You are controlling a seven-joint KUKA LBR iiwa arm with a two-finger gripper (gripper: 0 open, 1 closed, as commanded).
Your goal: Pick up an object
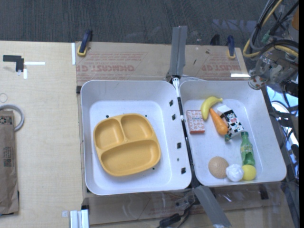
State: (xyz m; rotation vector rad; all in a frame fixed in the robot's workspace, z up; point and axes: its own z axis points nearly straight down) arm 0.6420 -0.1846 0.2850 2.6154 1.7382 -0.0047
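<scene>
Two shallow white bins sit side by side across the middle of the frame. The left bin (88, 127) holds a yellow divided plate (127, 144) with three compartments, lying flat toward the bin's lower left. The right bin (266, 122) holds a cluster of small items: a yellow banana (209, 105) at the upper centre, a pink box (195, 121) just to its lower left, an orange carrot (218, 121) lying on a slant beside a black-and-white carton (232, 121), and a green bottle (246, 148) below the carton. Along the lower edge of that bin lie a tan egg-shaped object (218, 167), a white ball (234, 173) and a yellow lemon-like piece (249, 172), touching or nearly touching one another. The gripper (260, 76) appears at the upper right of the frame, above the far right corner of the right bin, well apart from every item. It is tangled visually with yellow and black cables, and its end is too cluttered to make out, so whether the jaws are wide or narrow cannot be told. Nothing is seen between them. A brown paper bag (7, 160) is cut off by the left edge of the frame.
</scene>
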